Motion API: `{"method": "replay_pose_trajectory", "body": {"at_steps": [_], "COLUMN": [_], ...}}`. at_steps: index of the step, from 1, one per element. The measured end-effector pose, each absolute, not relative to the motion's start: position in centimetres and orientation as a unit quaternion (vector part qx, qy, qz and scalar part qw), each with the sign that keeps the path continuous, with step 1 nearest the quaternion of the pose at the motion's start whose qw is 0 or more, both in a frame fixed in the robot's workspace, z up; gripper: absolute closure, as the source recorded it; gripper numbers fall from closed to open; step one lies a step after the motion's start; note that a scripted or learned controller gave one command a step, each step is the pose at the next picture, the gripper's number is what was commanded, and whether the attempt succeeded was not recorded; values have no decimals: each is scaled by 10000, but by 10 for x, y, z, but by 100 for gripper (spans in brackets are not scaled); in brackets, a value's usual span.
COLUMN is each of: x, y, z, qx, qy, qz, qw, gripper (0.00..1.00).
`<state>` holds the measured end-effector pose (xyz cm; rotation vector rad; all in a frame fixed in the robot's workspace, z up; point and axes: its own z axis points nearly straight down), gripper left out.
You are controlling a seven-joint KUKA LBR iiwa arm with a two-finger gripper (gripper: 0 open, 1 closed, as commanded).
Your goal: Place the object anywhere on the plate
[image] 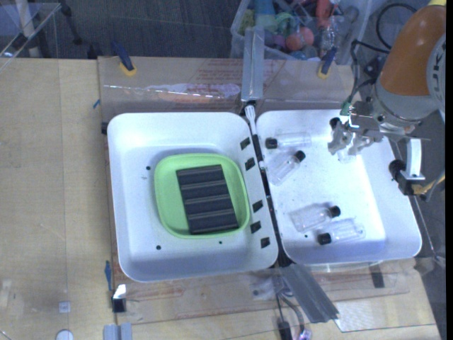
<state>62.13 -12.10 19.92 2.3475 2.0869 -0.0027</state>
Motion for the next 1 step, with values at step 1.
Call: {"method": "replay_pose_trajectory", "body": {"at_steps": [1], "x": [621], "y": [-121], "z": [199], "qx": [7474], "qy": [6643], "qz": [-7], "qw": [4], "gripper": [0]}}
